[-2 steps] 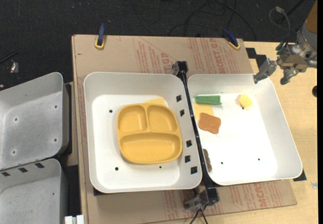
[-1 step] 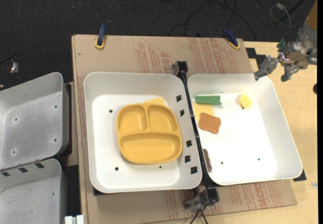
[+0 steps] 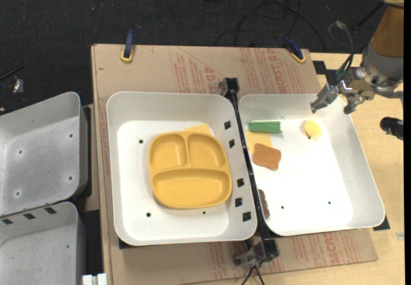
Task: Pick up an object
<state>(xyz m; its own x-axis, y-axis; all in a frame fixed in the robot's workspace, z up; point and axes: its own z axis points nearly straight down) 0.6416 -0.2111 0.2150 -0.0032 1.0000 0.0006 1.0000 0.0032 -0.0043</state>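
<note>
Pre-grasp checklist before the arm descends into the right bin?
1. Gripper carrying nothing: ok, jaws open, nothing between them.
2. Targets in right bin: ok, green block, yellow piece, brown piece.
3. Targets spaced apart: ok, none touching.
4. Gripper over a target: not ok, it sits at the bin's far right corner.
5. Yellow tray out of the way: ok, in left bin.
</note>
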